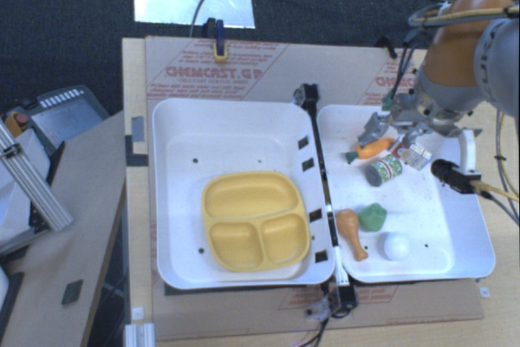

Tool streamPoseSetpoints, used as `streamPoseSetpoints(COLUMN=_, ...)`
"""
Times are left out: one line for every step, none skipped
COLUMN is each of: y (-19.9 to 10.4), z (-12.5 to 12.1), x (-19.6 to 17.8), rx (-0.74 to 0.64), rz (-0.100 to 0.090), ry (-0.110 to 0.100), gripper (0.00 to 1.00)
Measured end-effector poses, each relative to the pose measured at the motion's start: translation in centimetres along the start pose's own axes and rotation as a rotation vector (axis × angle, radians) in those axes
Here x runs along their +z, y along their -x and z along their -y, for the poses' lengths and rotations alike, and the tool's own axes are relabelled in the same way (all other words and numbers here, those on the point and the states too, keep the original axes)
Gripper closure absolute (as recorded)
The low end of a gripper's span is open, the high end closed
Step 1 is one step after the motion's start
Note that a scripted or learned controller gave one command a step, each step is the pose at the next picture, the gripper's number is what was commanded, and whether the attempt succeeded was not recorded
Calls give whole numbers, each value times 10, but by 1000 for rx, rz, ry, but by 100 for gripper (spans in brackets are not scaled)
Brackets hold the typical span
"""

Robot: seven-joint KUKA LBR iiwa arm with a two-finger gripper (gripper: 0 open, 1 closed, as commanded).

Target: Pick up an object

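The claw (pixel 396 136) hovers over the toy carrot (pixel 374 149) near the right bin's (pixel 455 256) far edge; its opening cannot be told. Probably approach step: descend, then close.

Dark carpet (pixel 65 12) (wooden bench (pixel 134 77))

Yellow divided tray (pixel 254 219) flat in left bin (pixel 175 142).

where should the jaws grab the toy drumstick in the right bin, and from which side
Probably the thin bone end of the drumstick, coming straight down from above. It lies flat on the floor of the right bin, its fat end toward the divider and its narrow end pointing to the bin's front edge. The green lump sits close beside the fat end, so the narrow end leaves the jaws more room.
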State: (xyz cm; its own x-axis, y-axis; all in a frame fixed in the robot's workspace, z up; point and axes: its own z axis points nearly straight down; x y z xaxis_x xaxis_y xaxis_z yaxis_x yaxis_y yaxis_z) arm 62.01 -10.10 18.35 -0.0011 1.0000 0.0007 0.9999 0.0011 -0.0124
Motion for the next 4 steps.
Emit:
streamPoseSetpoints(y=0, z=-3, x=-8, rx=-2, rz=1, ry=13, gripper=0)
streamPoseSetpoints(y=4, z=-2, x=53, rx=0, rz=1, ry=10, gripper=0)
streamPoseSetpoints(y=4, z=-2, x=101, rx=0, rz=1, ry=11, gripper=0)
streamPoseSetpoints(y=4, z=-4, x=88, rx=0, rz=1, ry=16, gripper=100)
